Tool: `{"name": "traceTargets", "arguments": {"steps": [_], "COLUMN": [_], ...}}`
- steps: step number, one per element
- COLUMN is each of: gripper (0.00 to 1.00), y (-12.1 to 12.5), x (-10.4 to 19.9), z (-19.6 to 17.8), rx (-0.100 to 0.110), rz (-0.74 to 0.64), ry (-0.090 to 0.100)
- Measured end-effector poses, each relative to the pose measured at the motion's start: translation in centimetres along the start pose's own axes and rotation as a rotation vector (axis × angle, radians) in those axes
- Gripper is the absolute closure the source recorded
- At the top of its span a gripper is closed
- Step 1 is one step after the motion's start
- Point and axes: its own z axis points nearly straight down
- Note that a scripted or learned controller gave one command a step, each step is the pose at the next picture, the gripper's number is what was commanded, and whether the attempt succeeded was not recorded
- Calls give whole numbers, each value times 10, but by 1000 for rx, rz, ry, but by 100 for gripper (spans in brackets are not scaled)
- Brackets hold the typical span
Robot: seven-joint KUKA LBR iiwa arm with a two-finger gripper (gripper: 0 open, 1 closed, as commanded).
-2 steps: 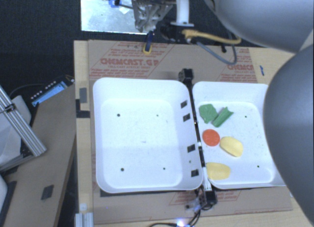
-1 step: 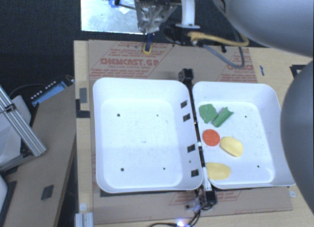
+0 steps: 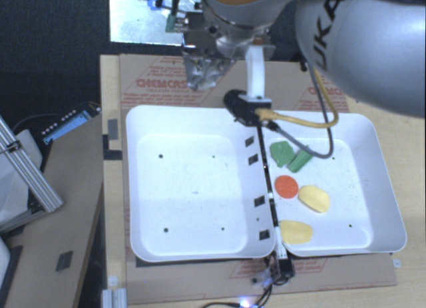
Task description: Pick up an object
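In the right bin [image 3: 373, 160], four small pieces lie grouped near the divider between the two bins. The green piece [image 3: 290, 155] is farthest back; it looks like two overlapping parts, and its longer part runs at a slant, from lower left toward upper right in the camera view. Just in front of it lies the round orange-red disc [image 3: 287, 186], flat, with no long axis to speak of. Beside the disc, to its right, the yellow oval [image 3: 314, 199] lies with its long axis slanting from upper left to lower right. Nearest the front rim, the second yellow piece [image 3: 295, 232] lies almost crosswise, close to the divider. The pieces sit near one another, the disc nearly touching the green piece and the oval. A yellow cable [image 3: 301, 122] and a grey one loop over the back of this bin, above the green piece. The left bin [image 3: 143, 187] adjoins it. The gripper [image 3: 205, 72] hangs beyond the bins' back rim, over the cardboard [image 3: 156, 82], well apart from the pieces; whether it is open or clenched cannot be told.
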Motion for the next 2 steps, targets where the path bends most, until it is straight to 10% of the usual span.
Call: {"name": "traceTargets", "arguments": {"steps": [1,2], "gripper": [100,100], "y": [-73,-33], "x": [0,-1], "z": [33,34], "rx": [3,-5], "rz": [1,6], "ry": [-1,0]}}
